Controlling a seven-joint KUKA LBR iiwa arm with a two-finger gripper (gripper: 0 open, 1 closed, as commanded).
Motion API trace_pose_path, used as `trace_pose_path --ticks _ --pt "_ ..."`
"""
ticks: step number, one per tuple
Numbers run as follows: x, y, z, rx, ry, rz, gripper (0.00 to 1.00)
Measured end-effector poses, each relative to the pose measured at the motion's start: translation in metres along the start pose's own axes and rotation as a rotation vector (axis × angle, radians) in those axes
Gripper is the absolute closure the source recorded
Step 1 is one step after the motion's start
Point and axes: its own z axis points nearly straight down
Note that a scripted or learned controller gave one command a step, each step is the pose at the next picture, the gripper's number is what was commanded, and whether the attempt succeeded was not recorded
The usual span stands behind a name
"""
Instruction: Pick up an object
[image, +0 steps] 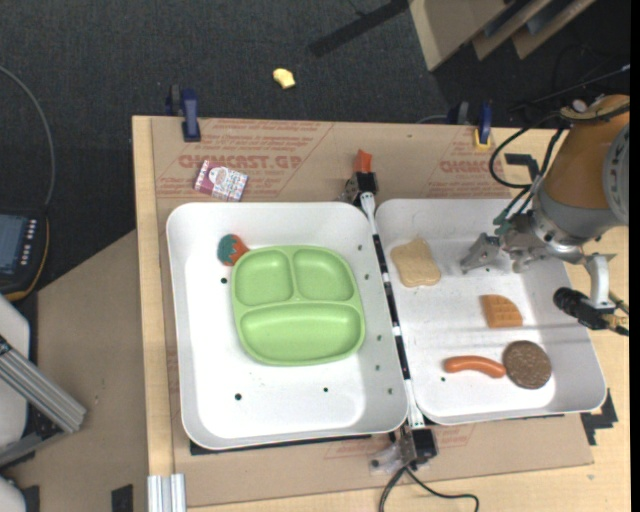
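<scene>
End effector (492, 250) poised above right bin (440, 330), fingers apparently spread, holding nothing.
Nearest item, a tan cookie (415, 263), lies just to its left; orange cracker (501, 311) sits just below it.

Red "CHEMCAST GP" print on bench board (245, 158)

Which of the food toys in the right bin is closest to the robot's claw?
The pale tan cookie-shaped piece, just left of the gripper. The orange waffle, sausage and brown patty lie lower down.
</scene>
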Motion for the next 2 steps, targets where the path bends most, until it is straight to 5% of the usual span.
trace_pose_path --ticks 1,2 --pt "0.01 -0.053 0.013 0.006 0.002 0.001 0.0" --pt "0.009 -0.05 0.002 -0.002 -0.001 0.001 1.0"
